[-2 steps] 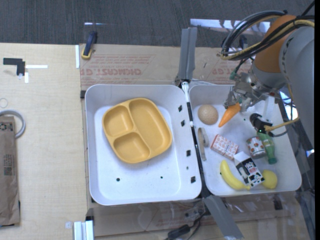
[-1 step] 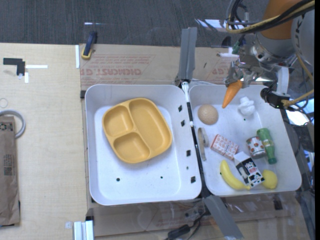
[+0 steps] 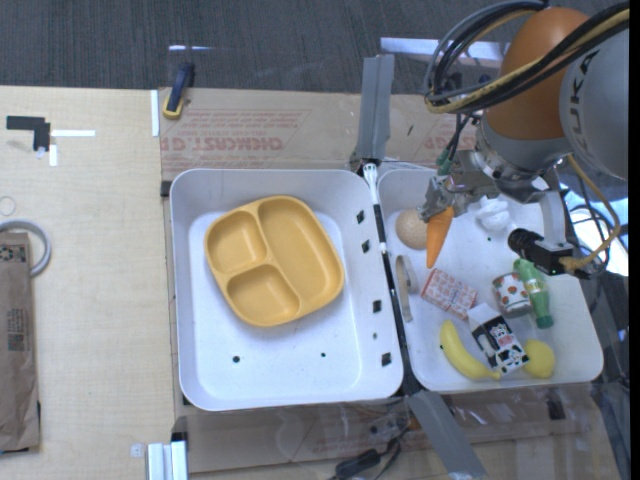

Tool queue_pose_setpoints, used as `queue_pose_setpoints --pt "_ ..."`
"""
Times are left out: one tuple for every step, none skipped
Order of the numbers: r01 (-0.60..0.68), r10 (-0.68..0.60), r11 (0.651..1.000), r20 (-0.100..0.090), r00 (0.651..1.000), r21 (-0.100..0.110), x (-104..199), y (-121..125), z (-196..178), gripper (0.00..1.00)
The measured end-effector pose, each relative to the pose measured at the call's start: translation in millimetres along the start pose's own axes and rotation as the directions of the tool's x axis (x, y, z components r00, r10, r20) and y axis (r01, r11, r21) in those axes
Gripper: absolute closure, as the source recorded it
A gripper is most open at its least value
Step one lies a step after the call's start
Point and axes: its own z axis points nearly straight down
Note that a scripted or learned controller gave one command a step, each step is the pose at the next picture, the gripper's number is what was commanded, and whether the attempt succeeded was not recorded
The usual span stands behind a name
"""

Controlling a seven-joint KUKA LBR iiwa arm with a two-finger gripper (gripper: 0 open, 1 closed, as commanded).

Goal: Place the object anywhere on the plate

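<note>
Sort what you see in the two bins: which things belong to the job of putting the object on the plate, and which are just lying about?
Job in hand: pincer, carrot hanging at it, yellow plate in the left bin.

Lying about: banana, egg, green bottle, milk carton, red-patterned packet.

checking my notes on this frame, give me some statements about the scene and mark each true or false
1. The plate lies in the left bin. True.
2. A carrot hangs point down at the gripper, above the right bin. True.
3. The banana lies on the plate. False: it lies in the right bin, near its front edge.
4. The plate has three compartments. True.
5. The plate is blue. False: it is yellow-orange.
6. The green bottle stands in the left bin. False: it is in the right bin, at that bin's right side.
</note>
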Motion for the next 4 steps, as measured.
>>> queue_pose_setpoints --pt "0.525 -0.525 0.851 0.001 0.851 -0.002 -13 -12 18 1.00" --pt "0.697 -0.697 0.717 0.004 0.717 -0.004 0 14 17 1.00" --pt "0.854 -0.854 0.521 0.003 0.521 -0.002 18 12 18 1.00" --pt "0.950 -0.950 0.311 0.003 0.311 -0.002 74 2 18 1.00"
